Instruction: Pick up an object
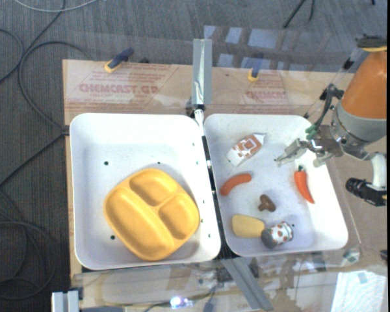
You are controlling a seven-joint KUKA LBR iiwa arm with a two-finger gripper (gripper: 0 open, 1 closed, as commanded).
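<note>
1. While the arm [367, 90] reaches in from the right, its jaws [305, 151] hang over the right bin [325, 236] at its far right, spread open, nothing between them.
2. Orange carrot-like piece [303, 184] lies just near-side of the jaws, apart from them.
3. White and orange carton [246, 147] sits left of the jaws, far part of the bin.
4. Red sausage shape [235, 182] lies near the bin's left wall.
5. Small brown lump [267, 203] at mid bin.
6. Yellow block [247, 225] touches a grey and red toy [277, 234] at the near edge.
7. Left bin [91, 142] holds a yellow divided tray [151, 213].
</note>
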